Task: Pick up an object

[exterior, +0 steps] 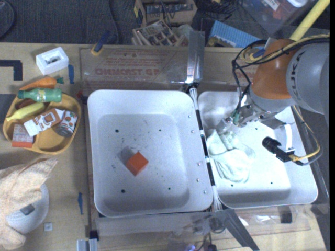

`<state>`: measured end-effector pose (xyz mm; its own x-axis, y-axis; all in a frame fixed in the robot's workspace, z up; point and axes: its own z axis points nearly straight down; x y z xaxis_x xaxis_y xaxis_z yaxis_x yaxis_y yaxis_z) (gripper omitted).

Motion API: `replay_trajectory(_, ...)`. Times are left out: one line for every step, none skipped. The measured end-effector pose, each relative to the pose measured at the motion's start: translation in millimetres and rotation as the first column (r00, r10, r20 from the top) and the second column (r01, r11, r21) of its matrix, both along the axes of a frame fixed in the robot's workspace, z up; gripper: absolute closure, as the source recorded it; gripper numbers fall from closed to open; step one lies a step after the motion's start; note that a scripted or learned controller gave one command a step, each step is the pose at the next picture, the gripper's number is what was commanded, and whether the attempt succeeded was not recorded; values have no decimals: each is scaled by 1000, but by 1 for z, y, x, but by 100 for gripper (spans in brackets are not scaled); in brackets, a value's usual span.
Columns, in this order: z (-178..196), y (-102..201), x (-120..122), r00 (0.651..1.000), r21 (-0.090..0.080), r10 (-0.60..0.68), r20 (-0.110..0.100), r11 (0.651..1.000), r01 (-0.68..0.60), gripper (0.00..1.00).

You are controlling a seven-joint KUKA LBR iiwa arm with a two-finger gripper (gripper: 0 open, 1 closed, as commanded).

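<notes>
Tool (230,123) over right bin (293,192), grip state unclear; clear plastic lump (230,158) just below, orange block (137,162) far left.

One fixed camera looks down at a slant from above the counter (63,192), fairly near, with both white bins (99,109) filling mid-frame and clutter beyond them.

Orange block (137,163): small cube, sits flat on the floor of the left bin (104,104), approx. centre, a bit twds the near side, corner-on to the camera. White crumpled cloth (232,160): lies bunched in the right bin (303,192), against its left wall.
</notes>
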<state>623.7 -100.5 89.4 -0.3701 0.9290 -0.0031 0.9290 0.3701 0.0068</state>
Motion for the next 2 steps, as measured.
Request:
replay_trajectory(0,-1,-10,1000,1,-31,0,1000,31,0)
replay_trajectory(4,-1,44,997,-1,-82,-3,997,82,0)
